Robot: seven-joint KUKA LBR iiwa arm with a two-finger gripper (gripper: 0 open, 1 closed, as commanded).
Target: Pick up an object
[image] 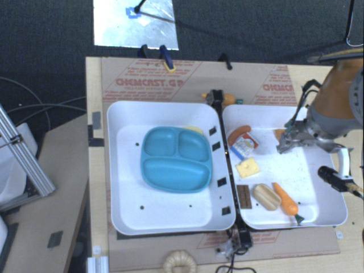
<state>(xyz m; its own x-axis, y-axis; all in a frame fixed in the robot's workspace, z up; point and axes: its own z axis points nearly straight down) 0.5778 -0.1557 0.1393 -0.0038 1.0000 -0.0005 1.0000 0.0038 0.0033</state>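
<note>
Arm: the grey arm with the orange band [341, 92] is being reached in from the right over the right white bin [327, 209].
Hand: the two-finger hand [288, 143] is being held low over the far right part of that bin; whether it is spread or pressed together cannot be told, and nothing is being seen between its tips.
Right bin contents: a red sausage [239, 133], a small blue and white packet [244, 147], a yellow cheese wedge [247, 168], a brown chocolate bar [244, 197], a tan bread roll [266, 197] and an orange carrot with a green tip [286, 200] are being carried on the bin floor.
Nearest to hand: a small orange piece [279, 133] is being partly hidden just beside the hand.
Left bin: a blue sectioned plastic tray [176, 158] is being carried in the left white bin [128, 209].
Worktop: both bins are being borne side by side on the cardboard-covered worktop [148, 81].
</note>
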